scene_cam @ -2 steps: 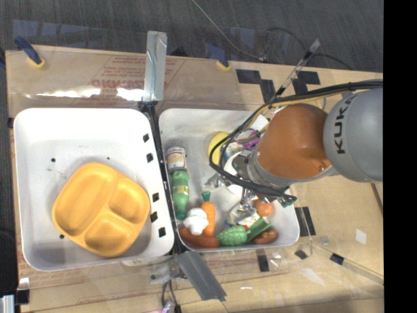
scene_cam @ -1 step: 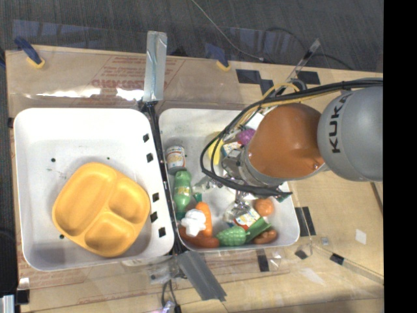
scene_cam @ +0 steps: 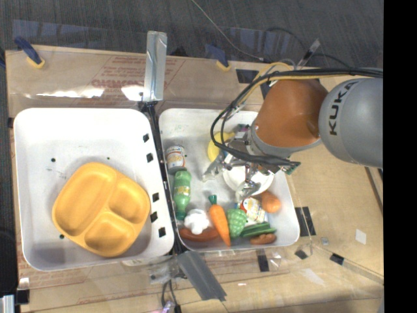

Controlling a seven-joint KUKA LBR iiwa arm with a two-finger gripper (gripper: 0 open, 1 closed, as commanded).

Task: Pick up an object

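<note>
While hovering over right shallow white plastic bin (scene_cam: 171,119) w/ hand (scene_cam: 238,171) spread apart, best drop straight onto small white round dish (scene_cam: 255,182), 12 o'clock from orange toy carrot (scene_cam: 219,221).

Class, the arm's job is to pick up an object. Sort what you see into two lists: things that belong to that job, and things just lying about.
Belongs to the job:
gripper
right bin
carrot
green bottle
small can
white plate

Just lying about:
yellow divided tray
left bin
cable
</note>
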